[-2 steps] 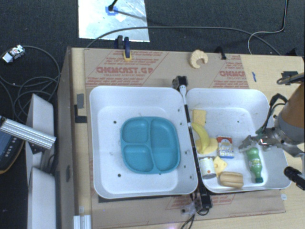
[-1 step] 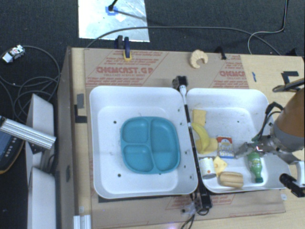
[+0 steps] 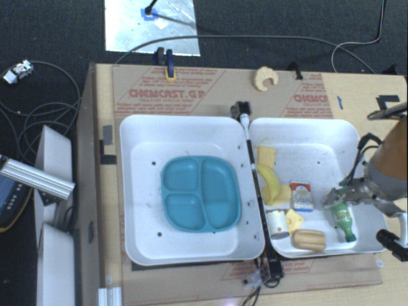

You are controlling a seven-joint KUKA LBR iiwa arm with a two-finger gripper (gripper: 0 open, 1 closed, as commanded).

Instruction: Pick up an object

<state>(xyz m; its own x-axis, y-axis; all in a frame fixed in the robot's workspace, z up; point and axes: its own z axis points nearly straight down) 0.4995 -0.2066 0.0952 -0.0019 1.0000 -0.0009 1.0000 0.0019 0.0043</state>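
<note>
The right bin (image 3: 319,134) holds several toy foods. A green bottle (image 3: 345,222) lies near its right front corner. My gripper (image 3: 337,199) hangs over the bottle's top end, coming in from the right on the grey arm (image 3: 389,171). It sits very close to the bottle, and I cannot tell whether they touch. To the left lie a red and white box (image 3: 301,195), a banana (image 3: 271,182), a yellow slice (image 3: 266,155), a white cup (image 3: 276,222), a small yellow wedge (image 3: 294,219) and a bread roll (image 3: 308,239).
The left bin (image 3: 137,139) holds a blue divided plate (image 3: 201,193). A tan croissant-shaped piece (image 3: 266,78) and a blue and yellow clamp (image 3: 167,62) lie on the bench behind the bins. The ridge between the bins (image 3: 252,171) runs next to the banana.
</note>
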